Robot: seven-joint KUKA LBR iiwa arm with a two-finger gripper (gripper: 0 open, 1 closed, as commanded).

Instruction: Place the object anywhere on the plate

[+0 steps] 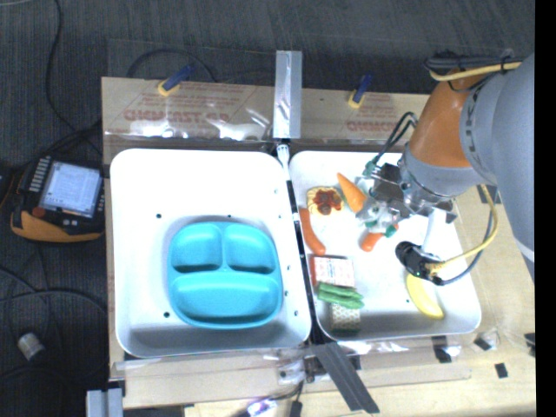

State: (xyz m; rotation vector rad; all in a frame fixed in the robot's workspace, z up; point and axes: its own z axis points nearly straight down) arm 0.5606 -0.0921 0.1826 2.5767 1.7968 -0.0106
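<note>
The grey two-finger gripper (380,218) hangs low over the right-hand white bin (460,307), seemingly touching a small orange carrot-like piece (369,241), its grip impossible to judge, while the sectioned blue plastic plate (226,272) at lower left awaits anything.

Left bin (139,233): blue plate (226,272).
Right bin (460,307): gripper (379,217) above carrot (351,192), banana (424,300).

No legible text on anything here.

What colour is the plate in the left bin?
Light blue; the plate shows best in the camera view.
</note>
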